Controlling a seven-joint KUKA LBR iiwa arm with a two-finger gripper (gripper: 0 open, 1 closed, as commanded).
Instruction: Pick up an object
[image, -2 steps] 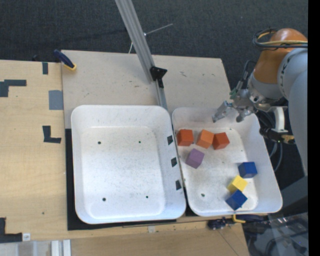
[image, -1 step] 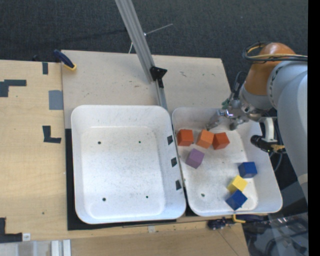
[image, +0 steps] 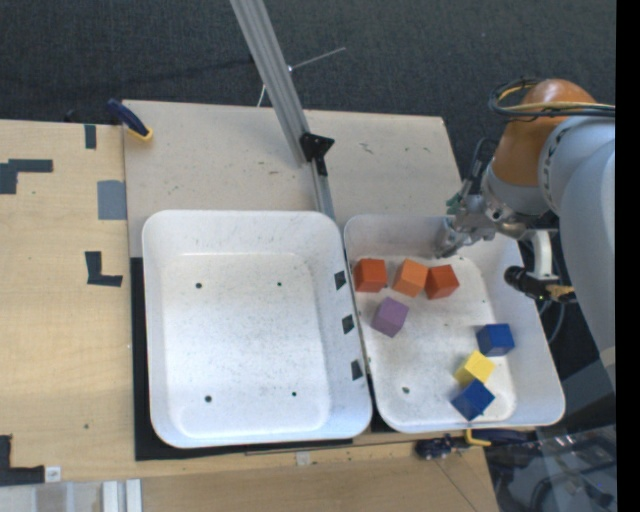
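Three blocks sit in a row near the right bin's (image: 520, 330) far edge: red-orange cube (image: 371, 274), orange cube (image: 410, 277), red cube (image: 442, 281). Just beyond the red one, toward the far right corner, hangs the gripper (image: 452, 240); from here I cannot tell its finger state.

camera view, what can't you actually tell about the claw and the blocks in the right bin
- Claw: small and blurred in the camera view, so open or shut cannot be told, nor whether it touches the red block just below it.
- Arm: cut off by the right edge.
- Lower blue block: whether it touches the yellow block is unclear; they overlap from this slant.
- Right bin: its far rim is partly hidden behind the claw.
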